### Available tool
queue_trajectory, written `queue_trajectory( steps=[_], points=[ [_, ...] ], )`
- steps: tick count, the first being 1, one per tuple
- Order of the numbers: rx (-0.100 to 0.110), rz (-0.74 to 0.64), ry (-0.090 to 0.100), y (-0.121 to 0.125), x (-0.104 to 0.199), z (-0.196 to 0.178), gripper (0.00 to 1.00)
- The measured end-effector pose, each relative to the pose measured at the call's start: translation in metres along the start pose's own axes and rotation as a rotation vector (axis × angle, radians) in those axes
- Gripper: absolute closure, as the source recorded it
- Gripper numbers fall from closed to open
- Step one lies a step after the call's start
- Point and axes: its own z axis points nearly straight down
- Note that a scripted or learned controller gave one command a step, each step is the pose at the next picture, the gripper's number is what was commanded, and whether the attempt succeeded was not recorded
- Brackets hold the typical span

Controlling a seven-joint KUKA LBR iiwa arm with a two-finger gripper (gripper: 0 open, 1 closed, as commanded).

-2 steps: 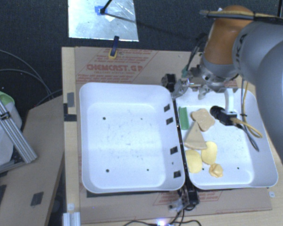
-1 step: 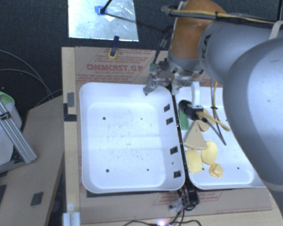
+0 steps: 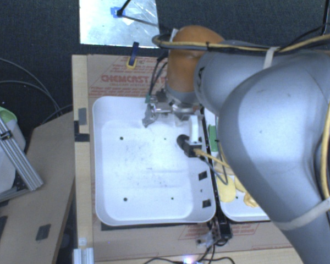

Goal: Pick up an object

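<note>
1. Step in hand: locating and approaching a graspable object. The gripper (image 3: 152, 114) sits low at the upper right corner of the left bin (image 3: 99, 164), just inside its rim. Whether it is open or closed cannot be determined from this angle, and nothing is visibly held.

2. Recommended execution (a judgement):
- Choose a target before descending. The bin floor below the gripper appears to offer nothing to close on.
- Keep clear of the corner wall of the left bin. A descent this close to the rim risks contact with the wall instead of an object.
- Centre over the chosen item, descend vertically, close, then lift straight up and check that the item comes with it.

3. Containers, with places given relative to the left bin:
- Left bin: white and shallow. Its visible floor carries small dark specks and faint smudges.
- Right bin (image 3: 237, 212): directly to the right, touching along the shared edge and largely covered by the arm (image 3: 275, 136). A yellow object (image 3: 231, 190) lies near that shared edge, low in the view, and is the likeliest pick target. A green object (image 3: 213, 135) lies above it, partly hidden.
</note>
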Motion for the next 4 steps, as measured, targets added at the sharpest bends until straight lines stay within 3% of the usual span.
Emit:
queue_trajectory(
  steps=[1,2,3,4],
  points=[
    [-0.010,0.014,-0.004,-0.032,-0.081,-0.092,0.00],
    [0.002,0.002,0.000,-0.101,-0.038,-0.085,0.00],
    [-0.016,-0.005,0.005,-0.080,0.054,-0.178,0.00],
    [-0.002,0.008,-0.003,0.000,0.020,0.009,0.00]
  ],
)
